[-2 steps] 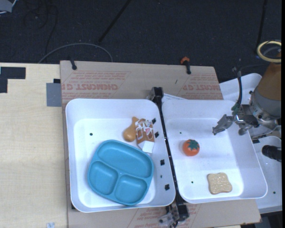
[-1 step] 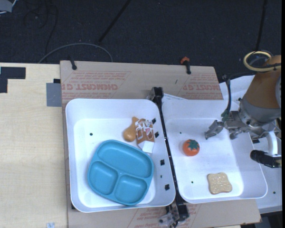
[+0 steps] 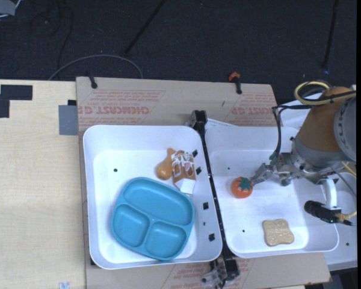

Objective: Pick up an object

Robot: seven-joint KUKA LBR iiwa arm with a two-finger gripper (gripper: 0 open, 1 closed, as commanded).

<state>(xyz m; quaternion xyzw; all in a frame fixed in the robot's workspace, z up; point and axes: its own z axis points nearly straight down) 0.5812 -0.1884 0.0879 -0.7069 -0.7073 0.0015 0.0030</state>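
The end effector [image 3: 257, 178] is hovering in the right bin [image 3: 325, 245] — fingers apart — with the tomato [image 3: 242, 187] sitting at its 8 o'clock.

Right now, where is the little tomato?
The tomato sits in the right bin, near its left wall, just left of the gripper, with the toast lower right of it.

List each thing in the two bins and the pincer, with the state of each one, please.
Tomato: in the right bin, on the floor, at the pincer tip.
Toast: lying flat in the right bin, apart from the tomato.
Blue plate: lying flat in the left bin, its compartments bare.
Brown toy: lying in the left bin beside the plate's far edge.
Pincer: low in the right bin, beside the tomato.
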